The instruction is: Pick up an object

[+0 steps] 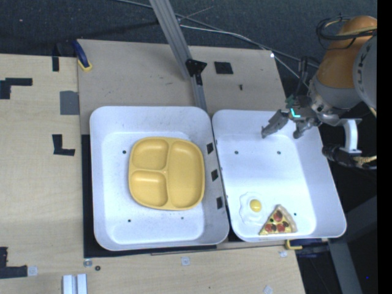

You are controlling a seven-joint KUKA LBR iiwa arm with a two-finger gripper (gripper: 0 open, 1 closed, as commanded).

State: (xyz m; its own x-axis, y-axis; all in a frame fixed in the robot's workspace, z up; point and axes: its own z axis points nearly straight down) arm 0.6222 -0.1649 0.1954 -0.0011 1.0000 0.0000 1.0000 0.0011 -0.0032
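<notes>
The wooden tabletop (37,164) fills the left and lower parts of the frame, with dark tape marks scattered along its left side. Two shallow white bins sit side by side in the middle. The left bin (110,225) carries a yellow plate (166,173) with three compartments, lying flat near the bin's centre. The right bin (318,188) has a bare floor across its upper and middle parts; its two things lie in the lower part, near the front wall.

The grey arm (346,60) with its orange band comes in at the upper right of the frame. Its pincer (285,125) hangs over the upper right corner of the right bin, its two fingers spread apart and pointing down, with nothing between them.

A toy pizza slice (278,220), with red dots on top, lies in the lower right of the right bin. Just beside it, to its upper left, lies a toy fried egg (251,207). Both are well apart from the pincer.
</notes>
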